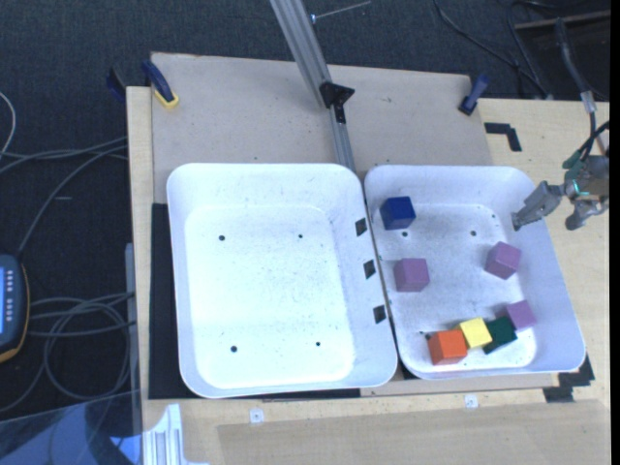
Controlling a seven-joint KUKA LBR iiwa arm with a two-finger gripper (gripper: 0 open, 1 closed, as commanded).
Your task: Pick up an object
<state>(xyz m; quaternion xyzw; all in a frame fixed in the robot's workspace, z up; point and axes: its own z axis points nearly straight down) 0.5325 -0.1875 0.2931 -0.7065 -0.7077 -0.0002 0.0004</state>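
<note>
Nearest the lens, bare wooden surface runs along the bottom edge, and above it sit two shallow white bins side by side. Moving from the left, the left bin carries only a few dark specks; a slanted metal pole comes down toward the seam between the two. Across that seam, the right bin holds the candidates for lifting: a blue cube near its upper left, a purple cube below it, a second purple cube toward the middle right, and along the lower rim a tight row of orange cube, yellow cube, green cube and a small purple block. At the far right the claw hangs over the bin's upper right edge, its two fingers spread apart with nothing between them, well clear of every block. An onlooker would judge the loose purple cube nearest it the sensible target: centre above it, square the fingers to its flat sides, descend fully, then close. The packed row looks riskier, since the fingers could jam against neighbours.
</note>
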